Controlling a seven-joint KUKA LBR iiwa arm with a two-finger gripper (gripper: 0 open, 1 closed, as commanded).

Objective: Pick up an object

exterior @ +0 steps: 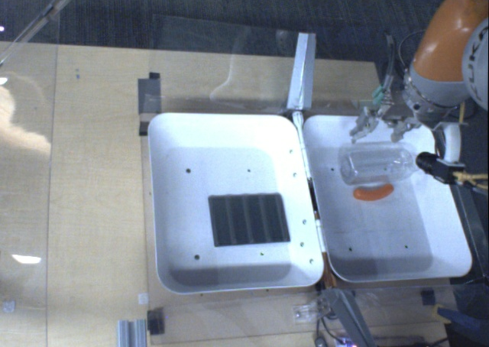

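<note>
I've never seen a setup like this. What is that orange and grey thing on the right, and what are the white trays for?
It is a robot arm, seen by one camera looking down from above. Its gripper, two open fingers, hangs over the right bin and holds nothing. In that bin lie a clear plastic bottle and, right beside it, a small orange object. The left bin contains a dark ridged block. The arm's job is to pick up an object.

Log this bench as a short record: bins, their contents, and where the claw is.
left bin: holds a dark ribbed tray
right bin: holds a clear plastic bottle lying on its side and an orange piece just in front of it
claw: above the bottle's far side, fingers spread, nothing between them
arm: reaches in from the right
</note>
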